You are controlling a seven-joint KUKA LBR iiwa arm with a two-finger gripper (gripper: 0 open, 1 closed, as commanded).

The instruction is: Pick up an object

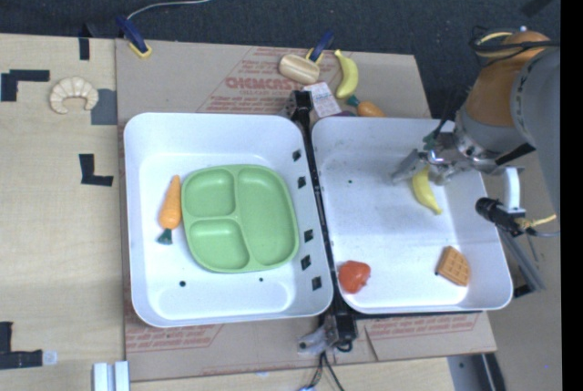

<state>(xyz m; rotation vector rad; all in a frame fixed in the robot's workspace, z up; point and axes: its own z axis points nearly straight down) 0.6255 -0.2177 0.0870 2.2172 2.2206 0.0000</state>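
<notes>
White right bin [383, 289] holds the claw [424, 165], spread open, touching a banana [425, 190].

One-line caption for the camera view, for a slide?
KUKA arm's gripper poised at a yellow banana in the right bin; green divided plate and carrot lie in the left bin.

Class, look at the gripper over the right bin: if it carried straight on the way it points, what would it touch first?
Most likely the banana lying just below the gripper in the right bin; height above it is hard to judge.

Arm reaching from right, end effector [426, 163] lowered.
</notes>
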